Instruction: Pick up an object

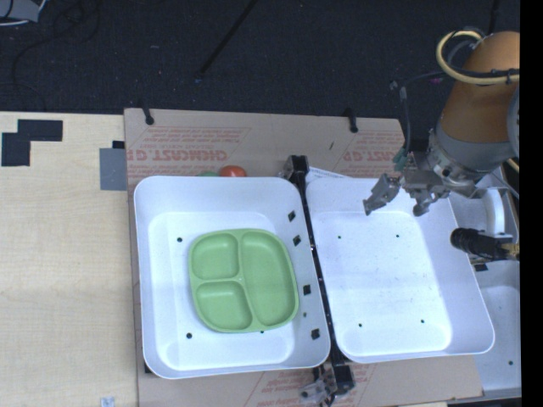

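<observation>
One green plate (243, 280) lay flat in the left bin (161, 202), far off to the left of the hand (401, 198), which hung open and held nothing over the right bin (441, 329).

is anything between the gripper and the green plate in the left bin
Nothing lies on the way. The gripper hangs open over the right bin, and the green plate lies in the left bin; only the bins' adjoining rims and black clips separate them.

cardboard sheet (254, 142) under both bins | black cables (229, 24) on dark floor (297, 49)
</observation>
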Controlling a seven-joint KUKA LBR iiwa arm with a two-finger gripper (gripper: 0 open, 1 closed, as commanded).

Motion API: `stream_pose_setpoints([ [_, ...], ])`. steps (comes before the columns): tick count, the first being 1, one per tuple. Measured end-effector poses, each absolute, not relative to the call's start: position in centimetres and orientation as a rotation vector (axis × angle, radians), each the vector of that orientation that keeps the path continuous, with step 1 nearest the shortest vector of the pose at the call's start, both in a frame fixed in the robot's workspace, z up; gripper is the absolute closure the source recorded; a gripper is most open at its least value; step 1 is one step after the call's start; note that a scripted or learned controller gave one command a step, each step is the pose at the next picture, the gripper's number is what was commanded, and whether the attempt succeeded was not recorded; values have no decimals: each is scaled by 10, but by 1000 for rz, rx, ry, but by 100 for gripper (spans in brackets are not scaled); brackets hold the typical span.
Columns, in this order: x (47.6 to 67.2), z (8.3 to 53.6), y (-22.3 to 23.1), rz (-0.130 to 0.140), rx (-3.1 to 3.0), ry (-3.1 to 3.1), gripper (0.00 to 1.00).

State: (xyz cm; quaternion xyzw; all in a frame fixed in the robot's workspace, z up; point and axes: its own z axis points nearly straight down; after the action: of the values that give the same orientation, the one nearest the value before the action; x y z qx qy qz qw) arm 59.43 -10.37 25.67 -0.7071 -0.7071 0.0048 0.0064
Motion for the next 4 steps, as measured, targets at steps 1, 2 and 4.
stream_pose_setpoints([
  [1,596,264,-104,3,-2218,-2221,0],
  [2,589,215,-109,7,-2217,-2217,0],
  [4,590,90,-100,8,-2217,-2214,0],
])
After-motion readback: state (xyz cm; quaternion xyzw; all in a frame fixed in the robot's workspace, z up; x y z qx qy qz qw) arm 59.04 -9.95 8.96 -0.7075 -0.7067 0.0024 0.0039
